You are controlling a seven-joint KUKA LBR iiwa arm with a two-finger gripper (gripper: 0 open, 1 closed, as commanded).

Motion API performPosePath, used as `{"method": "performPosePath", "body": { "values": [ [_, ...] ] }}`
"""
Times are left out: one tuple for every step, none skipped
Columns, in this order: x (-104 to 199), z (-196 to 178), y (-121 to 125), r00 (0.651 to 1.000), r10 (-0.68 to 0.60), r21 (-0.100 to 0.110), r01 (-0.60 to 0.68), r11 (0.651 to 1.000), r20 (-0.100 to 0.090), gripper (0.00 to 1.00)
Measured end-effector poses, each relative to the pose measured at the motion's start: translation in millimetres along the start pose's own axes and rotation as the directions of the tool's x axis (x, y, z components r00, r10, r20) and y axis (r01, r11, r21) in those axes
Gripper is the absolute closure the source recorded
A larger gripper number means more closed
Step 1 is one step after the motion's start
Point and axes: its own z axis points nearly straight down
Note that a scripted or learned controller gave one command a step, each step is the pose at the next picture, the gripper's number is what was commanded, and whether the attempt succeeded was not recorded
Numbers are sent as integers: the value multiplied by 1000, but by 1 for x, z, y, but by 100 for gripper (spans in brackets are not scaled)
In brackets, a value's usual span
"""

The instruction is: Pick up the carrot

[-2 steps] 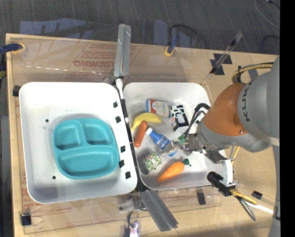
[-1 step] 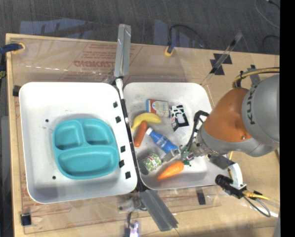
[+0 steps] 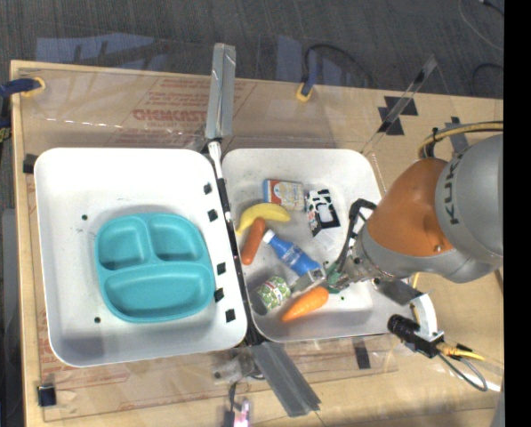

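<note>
The orange carrot (image 3: 305,303) lies at a slant near the front wall of the right bin (image 3: 363,163), its thicker end pointing right. My gripper (image 3: 335,277) hangs low over the bin, just above and right of the carrot's thick end, close to it or touching it. The grey arm with its orange band (image 3: 406,221) comes in from the right and covers the bin's right side. Nothing can be seen held in the gripper.
The right bin also holds a banana (image 3: 263,213), a red-orange sausage-shaped item (image 3: 253,241), a blue bottle (image 3: 293,256), a green can (image 3: 272,293), a small carton (image 3: 283,191) and a black-and-white box (image 3: 322,209). A teal divided tray (image 3: 154,267) lies in the left bin (image 3: 60,176).
</note>
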Motion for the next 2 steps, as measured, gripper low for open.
{"method": "performPosePath", "body": {
  "values": [
    [0, -10, 1, 1000, -6, 0, 6, 1000, 0, 100],
    [0, -10, 1, 1000, -6, 0, 6, 1000, 0, 0]
  ]
}}
